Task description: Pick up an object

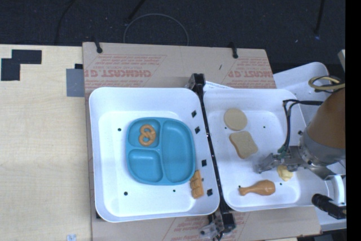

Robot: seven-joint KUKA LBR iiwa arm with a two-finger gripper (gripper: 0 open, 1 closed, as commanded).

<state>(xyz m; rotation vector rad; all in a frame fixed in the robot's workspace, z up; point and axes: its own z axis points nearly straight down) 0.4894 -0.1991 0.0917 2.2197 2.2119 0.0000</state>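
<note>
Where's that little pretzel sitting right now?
The pretzel lies in the upper-left compartment of the blue plate, inside the left bin in the camera view.

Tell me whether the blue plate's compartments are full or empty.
Mostly empty. The blue plate holds one pretzel in its upper-left compartment; the other two compartments are bare.
</note>
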